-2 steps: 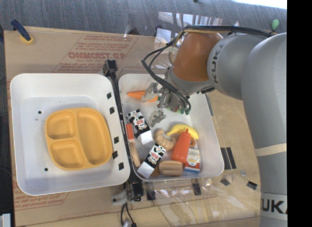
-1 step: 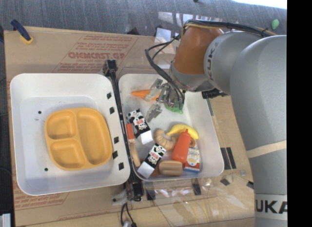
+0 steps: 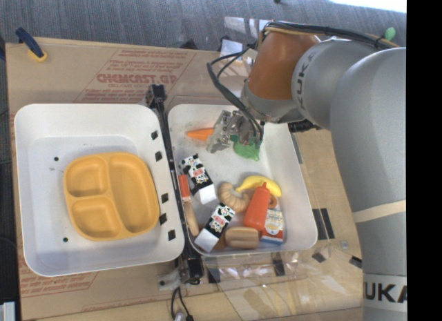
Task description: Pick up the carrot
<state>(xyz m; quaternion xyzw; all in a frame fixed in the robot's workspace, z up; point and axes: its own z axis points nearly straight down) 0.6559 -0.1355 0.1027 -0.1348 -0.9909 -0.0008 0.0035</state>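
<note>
A large grey robot arm [image 3: 352, 92] with a glossy orange band reaches in from the right over a cardboard-covered bench [image 3: 103, 71]. Two shallow white plastic bins sit side by side on it, edges meeting at a dark clip strip.

The left bin [image 3: 34, 126] holds a yellow divided plate [image 3: 109, 195] — smooth, rounded, with three compartments — lying flat in the middle.

The right bin [image 3: 293, 174] is cluttered. The arm's metal gripper [image 3: 228, 133] hangs low over the far end of this bin, just beside the carrot [image 3: 201, 134], a small orange tapered piece lying on the bin floor with its tip pointing left. The gripper's near edge seems to touch or overlap the carrot's thick end, but whether its fingers are spread or closed cannot be told from this angle, and nothing shows the carrot held between them. The placement suggests an approach to the carrot from its thick end.

A green plastic piece [image 3: 247, 150] lies right beside the gripper. Nearer the camera, toy foods crowd together: a red ketchup bottle [image 3: 257, 209], a yellow banana [image 3: 261, 185], two cow-print milk cartons [image 3: 197, 174], and a tan bread roll [image 3: 240, 237] — all smooth moulded shapes, touching one another.
</note>
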